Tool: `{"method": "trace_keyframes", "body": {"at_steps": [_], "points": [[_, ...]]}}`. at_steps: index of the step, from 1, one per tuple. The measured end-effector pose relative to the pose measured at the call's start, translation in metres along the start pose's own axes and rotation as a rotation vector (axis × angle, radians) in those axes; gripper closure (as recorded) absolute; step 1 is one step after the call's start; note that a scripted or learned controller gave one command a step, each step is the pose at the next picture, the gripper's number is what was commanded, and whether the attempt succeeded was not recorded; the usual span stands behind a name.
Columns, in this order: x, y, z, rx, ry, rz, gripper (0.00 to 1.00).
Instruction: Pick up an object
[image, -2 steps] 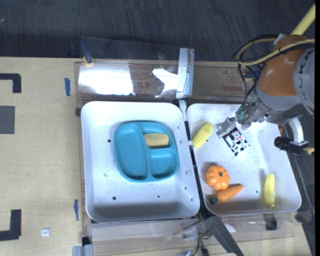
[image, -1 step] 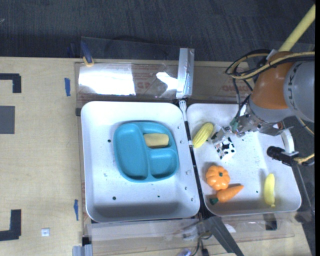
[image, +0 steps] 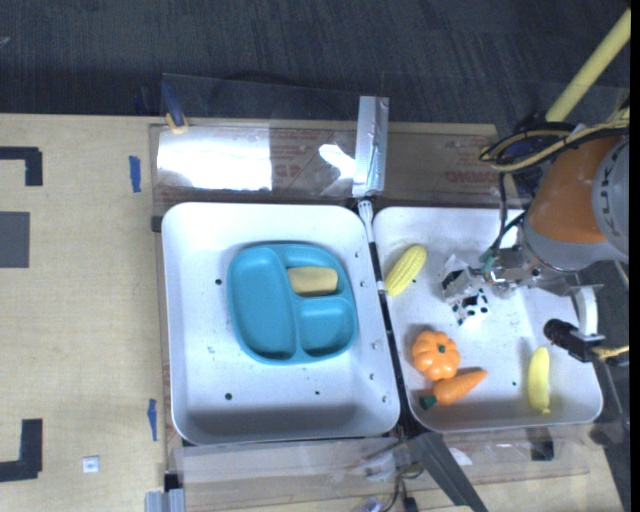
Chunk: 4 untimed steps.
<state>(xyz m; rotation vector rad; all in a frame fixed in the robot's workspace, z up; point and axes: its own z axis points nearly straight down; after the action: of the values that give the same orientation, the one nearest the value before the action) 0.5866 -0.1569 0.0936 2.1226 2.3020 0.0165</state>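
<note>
In the right bin (image: 500, 415) lie a yellow corn cob (image: 405, 269) at the upper left, an orange pumpkin (image: 435, 354) and an orange carrot (image: 455, 386) at the lower left, and a yellow banana (image: 539, 380) by the right wall. My gripper (image: 468, 288) reaches in from the right and hangs low over the bin's middle. It sits right at a small black-and-white object (image: 472, 303), which I cannot make out clearly. The corn is just left of the gripper, apart from it.
The left bin (image: 200, 380) holds a blue divided plate (image: 270, 300) with a yellow block (image: 313, 281) in its upper right compartment. The grey arm with its orange band (image: 570, 200) covers the right bin's upper right corner. A black part (image: 568, 340) juts out above the banana.
</note>
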Motion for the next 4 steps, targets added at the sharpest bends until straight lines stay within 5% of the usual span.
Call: {"method": "trace_keyframes", "body": {"at_steps": [1, 2, 3, 4], "points": [[0.025, -0.008, -0.003, 0.017, 0.003, -0.048, 0.00], [0.024, 0.032, -0.028, 0.009, -0.001, -0.129, 0.00], [0.029, 0.003, 0.004, 0.003, -0.003, -0.197, 0.00], [0.029, 0.005, -0.008, -0.003, -0.006, -0.196, 1.00]]}}
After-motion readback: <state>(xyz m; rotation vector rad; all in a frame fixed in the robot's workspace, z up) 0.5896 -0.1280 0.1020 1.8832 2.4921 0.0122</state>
